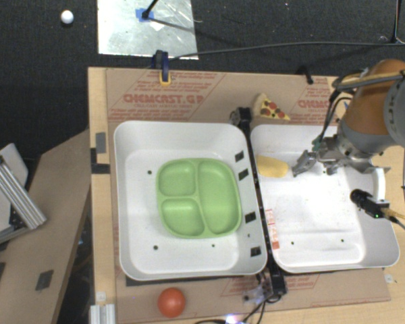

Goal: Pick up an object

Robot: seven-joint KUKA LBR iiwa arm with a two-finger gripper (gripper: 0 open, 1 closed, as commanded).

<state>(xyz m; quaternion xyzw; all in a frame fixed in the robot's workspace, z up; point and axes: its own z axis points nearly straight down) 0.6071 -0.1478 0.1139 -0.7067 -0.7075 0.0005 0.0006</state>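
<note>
Only legible text was red "CHEMCAST GP" printed on the brown masking sheet point(189, 93) under the bins, upper centre of the frame, with a partial repeat at upper right too cut off to read.

Two white bins point(189, 137) point(324, 248), one green plate point(197, 198), one yellow thing point(273, 167), one pizza slice point(270, 108), one orange ball point(171, 302), one white ball point(67, 17).

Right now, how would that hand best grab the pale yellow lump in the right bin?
The pale yellow oblong lump lies flat near the left wall of the right white bin, long axis running left to right. Probably best to come straight down from above and pinch across its narrow middle, one finger on the far side and one on the near. The hand sits just to its right.
</note>
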